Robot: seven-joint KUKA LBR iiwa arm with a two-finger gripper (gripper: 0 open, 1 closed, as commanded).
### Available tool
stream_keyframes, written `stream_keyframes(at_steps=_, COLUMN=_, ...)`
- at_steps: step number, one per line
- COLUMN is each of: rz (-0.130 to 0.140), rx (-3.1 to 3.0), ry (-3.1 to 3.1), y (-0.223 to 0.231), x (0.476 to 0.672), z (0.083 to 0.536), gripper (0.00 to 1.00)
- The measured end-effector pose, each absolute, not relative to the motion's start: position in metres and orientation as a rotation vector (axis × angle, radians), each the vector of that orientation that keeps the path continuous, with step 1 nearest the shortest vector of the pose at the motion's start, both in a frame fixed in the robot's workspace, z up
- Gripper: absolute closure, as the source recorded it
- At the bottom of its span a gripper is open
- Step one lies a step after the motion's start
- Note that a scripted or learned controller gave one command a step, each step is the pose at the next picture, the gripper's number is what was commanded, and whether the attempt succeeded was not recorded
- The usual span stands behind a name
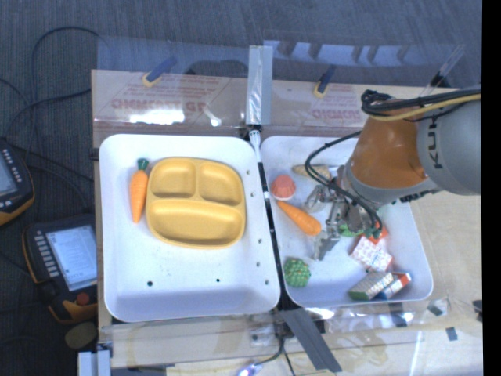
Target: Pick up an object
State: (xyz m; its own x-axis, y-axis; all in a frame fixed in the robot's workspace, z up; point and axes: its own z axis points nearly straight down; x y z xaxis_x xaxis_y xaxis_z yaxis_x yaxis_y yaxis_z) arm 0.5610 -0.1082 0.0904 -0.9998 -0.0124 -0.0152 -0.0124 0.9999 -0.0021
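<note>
End effector (329,229) and wrist hang low inside the right bin (415,233), just beside the near end of an orange carrot (300,217); from this slanted view I cannot tell how it is set, and nothing is seen caught in it. Loose toys lie scattered around it, probably dumped there as candidates for picking: a pink ball (282,186) near the bin's left wall, a green bumpy ball (297,272) toward the front, and small printed boxes (374,266) piled in the front right corner. The carrot lies at a slant and apart from its neighbours, which makes it the likeliest target. In the left bin (117,280) a yellow divided tray (196,201) sits flat in the middle with a second carrot (138,191) lying along its left side, well away from the arm. No pick looks completed yet.
</note>
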Motion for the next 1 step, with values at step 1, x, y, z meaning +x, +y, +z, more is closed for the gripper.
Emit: stream_keyframes(at_steps=1, rz=-0.006, rx=-0.028, ry=3.129, y=-0.0962, x=0.5700, z=0.0902, gripper=0.00)
